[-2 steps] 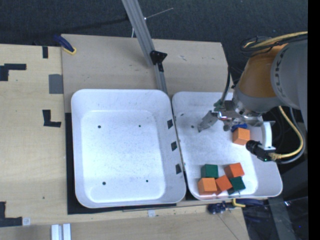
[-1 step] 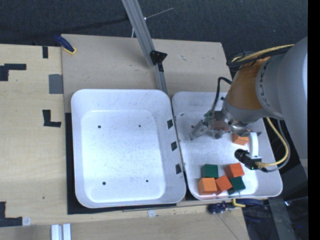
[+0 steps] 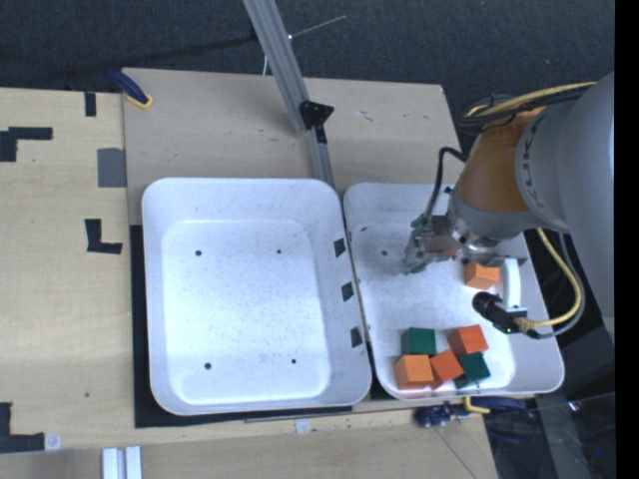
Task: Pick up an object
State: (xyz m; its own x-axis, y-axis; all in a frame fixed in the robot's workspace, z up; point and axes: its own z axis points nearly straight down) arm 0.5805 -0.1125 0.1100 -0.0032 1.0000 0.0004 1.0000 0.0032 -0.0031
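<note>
Currently: grey arm with orange band (image 3: 499, 173) reaching in from right, two-finger gripper (image 3: 417, 257) low over right shallow white plastic bin (image 3: 384, 218). Finger state: cannot tell. Orange and green blocks (image 3: 439, 357) clustered at near end; lone orange block (image 3: 482, 275) beside wrist.

Tabletop (image 3: 230, 128): two bins side by side. Tool (image 3: 417, 257) over right bin (image 3: 384, 267), upper part. Left bin (image 3: 245, 292): to tool's left. Block cluster (image 3: 442, 355): in right bin, below and right of tool. Single block (image 3: 481, 275): just right of tool.
</note>
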